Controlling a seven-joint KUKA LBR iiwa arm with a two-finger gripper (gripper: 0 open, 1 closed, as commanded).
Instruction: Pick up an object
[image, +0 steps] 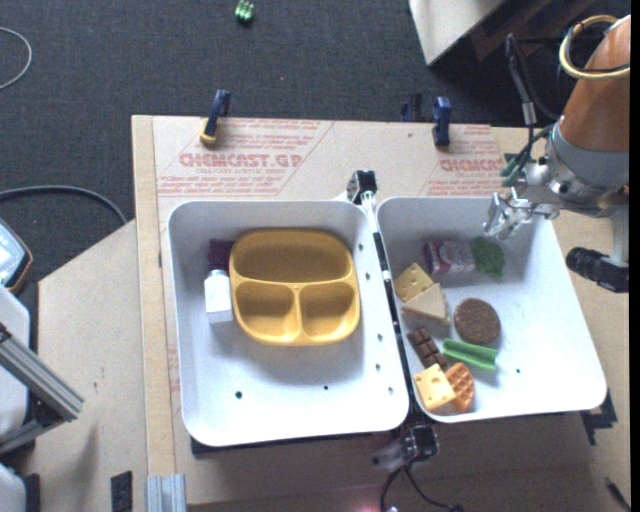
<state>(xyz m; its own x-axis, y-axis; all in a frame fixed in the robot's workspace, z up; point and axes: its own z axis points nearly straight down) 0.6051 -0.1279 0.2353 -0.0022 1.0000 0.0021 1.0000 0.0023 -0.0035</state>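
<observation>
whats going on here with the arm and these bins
A robot arm reaches in over the right bin, its gripper hovering near the far edge, just above a green item. It holds nothing visible. Toy food lies in that bin. The left bin holds a yellow tray and a small white bottle.

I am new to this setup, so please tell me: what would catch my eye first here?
The big yellow divided tray in the left bin stands out first. Next come the toy foods in the right bin, such as the brown patty and the waffle. The gripper hangs over that bin's far edge.
</observation>
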